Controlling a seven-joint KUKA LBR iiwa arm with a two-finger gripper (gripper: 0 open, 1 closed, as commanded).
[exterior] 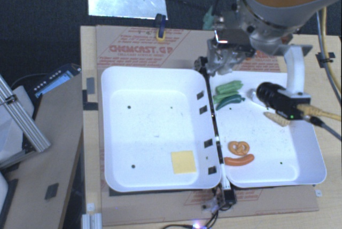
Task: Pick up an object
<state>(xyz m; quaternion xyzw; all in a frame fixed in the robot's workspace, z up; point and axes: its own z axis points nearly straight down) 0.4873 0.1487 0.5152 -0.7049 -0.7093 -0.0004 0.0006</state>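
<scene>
A: Where's the gripper (223,62)?

B: Hanging at the right bin's (299,169) 11 o'clock corner, probably lining up on the green beans (228,92). Jaws? Can't tell. Pretzel (239,147) and sausage (239,160) sit around 6; cheese slice (183,162) in the left bin (128,84).

White bins (149,81); yellow square (183,162); green pods (228,92); orange pretzel (239,147), sausage (239,160); possibly tan brush (278,118).

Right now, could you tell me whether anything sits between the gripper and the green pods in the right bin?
Nothing visible does. The gripper hangs above the right bin's far left corner, and the green pods lie just nearer the camera, uncovered.
</scene>
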